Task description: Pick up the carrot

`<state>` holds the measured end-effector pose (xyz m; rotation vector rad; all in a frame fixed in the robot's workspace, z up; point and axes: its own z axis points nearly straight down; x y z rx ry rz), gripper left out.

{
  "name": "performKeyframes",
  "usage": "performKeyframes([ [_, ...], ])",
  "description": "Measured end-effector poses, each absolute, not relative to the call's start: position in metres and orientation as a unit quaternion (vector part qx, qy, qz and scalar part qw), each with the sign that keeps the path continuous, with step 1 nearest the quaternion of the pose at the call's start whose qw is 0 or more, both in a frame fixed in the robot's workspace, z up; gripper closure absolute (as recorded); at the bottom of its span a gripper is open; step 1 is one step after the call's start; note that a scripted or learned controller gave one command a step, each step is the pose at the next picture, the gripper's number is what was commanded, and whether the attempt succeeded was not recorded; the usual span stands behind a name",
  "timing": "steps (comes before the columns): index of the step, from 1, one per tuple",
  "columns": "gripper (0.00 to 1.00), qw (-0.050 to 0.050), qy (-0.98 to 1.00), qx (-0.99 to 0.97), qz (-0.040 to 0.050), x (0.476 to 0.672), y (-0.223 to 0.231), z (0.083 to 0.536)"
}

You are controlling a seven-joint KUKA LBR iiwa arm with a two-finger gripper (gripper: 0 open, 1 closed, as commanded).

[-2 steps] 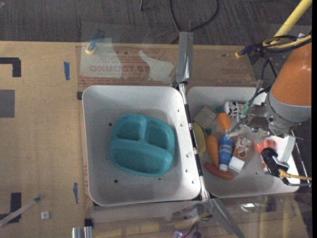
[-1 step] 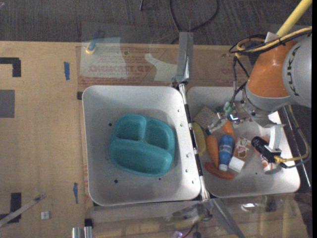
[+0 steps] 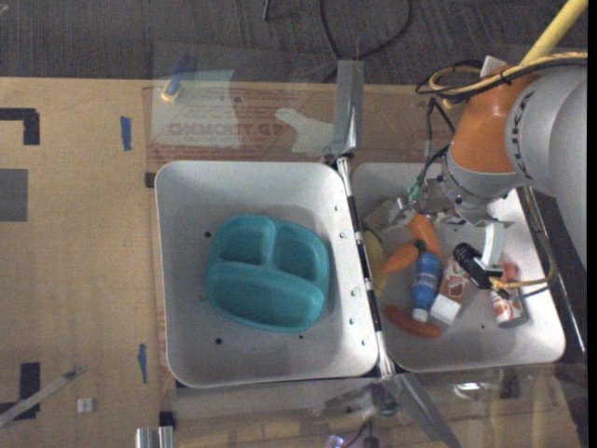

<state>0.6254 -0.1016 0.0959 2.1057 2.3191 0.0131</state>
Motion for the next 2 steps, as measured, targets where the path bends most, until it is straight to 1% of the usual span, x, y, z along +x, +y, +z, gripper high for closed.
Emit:
performKeyframes([
  [1, 1.0, 0.008, 0.739, 0.673, 0.0073, 0.628, -0.103, 0.108],
  [2, 1.0, 0.001, 0.703, 0.711, 0.0007, 0.622, -0.055, 0.203],
])
